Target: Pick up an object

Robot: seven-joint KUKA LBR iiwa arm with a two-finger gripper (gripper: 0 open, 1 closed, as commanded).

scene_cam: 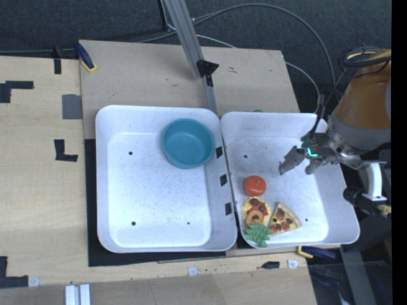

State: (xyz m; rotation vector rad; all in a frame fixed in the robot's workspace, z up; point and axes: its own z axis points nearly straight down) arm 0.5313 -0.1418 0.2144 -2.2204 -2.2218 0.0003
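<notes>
The likeliest target is the red tomato (255, 185), lying free on the floor of the right bin (331, 234) toward its left side, apart from the walls. The gripper (301, 161) hangs over that bin at about two o'clock from the tomato, near but not touching it, and its two fingers look spread with nothing between them. To do the pick well, I judge the arm should shift toward eight o'clock until the fingers straddle the tomato, then descend straight and close across its widest part — a round, smooth thing will squirt out of an off-centre pinch.

Just at six o'clock from the tomato sits a cluster: a round pizza piece (255, 210), a pizza slice (283, 218) beside it, and a green leafy piece (257, 234) at the bin's lower edge. These crowd the tomato's near side, so a finger landing there could catch them. In the left bin (133, 234) a blue bowl (187, 143) rests at the upper right — well apart, no obstacle.
</notes>
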